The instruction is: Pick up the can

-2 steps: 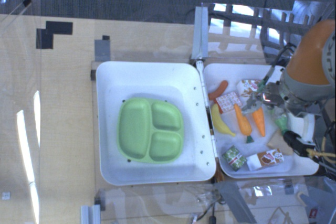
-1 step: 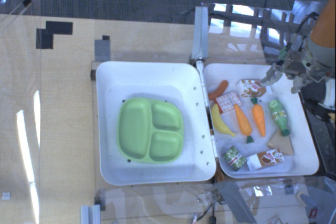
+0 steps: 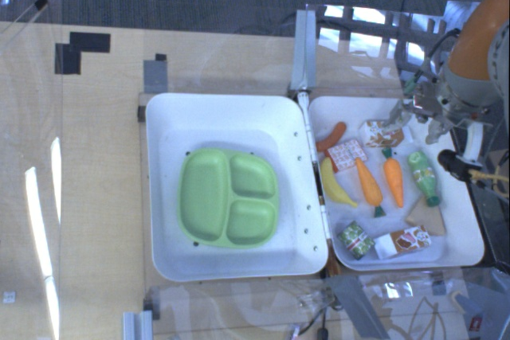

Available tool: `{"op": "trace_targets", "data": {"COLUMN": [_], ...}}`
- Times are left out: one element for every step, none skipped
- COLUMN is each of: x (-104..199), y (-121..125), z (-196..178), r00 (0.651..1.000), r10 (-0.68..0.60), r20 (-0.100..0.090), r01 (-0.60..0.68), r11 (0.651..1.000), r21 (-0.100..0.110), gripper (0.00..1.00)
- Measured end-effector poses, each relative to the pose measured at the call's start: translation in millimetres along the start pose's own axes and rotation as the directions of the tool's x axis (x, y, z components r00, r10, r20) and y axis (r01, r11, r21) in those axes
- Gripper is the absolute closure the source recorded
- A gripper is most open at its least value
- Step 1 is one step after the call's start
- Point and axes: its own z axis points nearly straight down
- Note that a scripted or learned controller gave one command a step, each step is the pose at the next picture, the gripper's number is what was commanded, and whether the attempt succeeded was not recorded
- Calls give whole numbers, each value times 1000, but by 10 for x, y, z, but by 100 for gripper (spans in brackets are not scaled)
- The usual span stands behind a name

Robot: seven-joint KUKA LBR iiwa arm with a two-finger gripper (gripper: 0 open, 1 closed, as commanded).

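The can (image 3: 355, 240), small with a green and dark label, lies near the front left corner of the right bin (image 3: 470, 251). My gripper (image 3: 421, 120) hangs over the back right part of that bin, far from the can and above a crumpled packet (image 3: 380, 134). Its fingers stand apart and nothing is between them. The orange band of the arm (image 3: 482, 36) rises at the right edge of the view.
Around the can lie a white and red carton (image 3: 408, 240), a banana (image 3: 335, 184), two carrots (image 3: 368, 181), a green bottle (image 3: 424, 177), a red sausage (image 3: 331, 136) and a small red box (image 3: 345, 154). The left bin (image 3: 159, 171) holds a green divided plate (image 3: 229, 197).
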Motion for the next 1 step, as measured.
{"op": "trace_targets", "data": {"x": [15], "y": [249], "z": [528], "r00": [998], "r10": [66], "r20": [-3], "r01": [-66], "r11": [997], "r21": [-32], "gripper": [0]}}
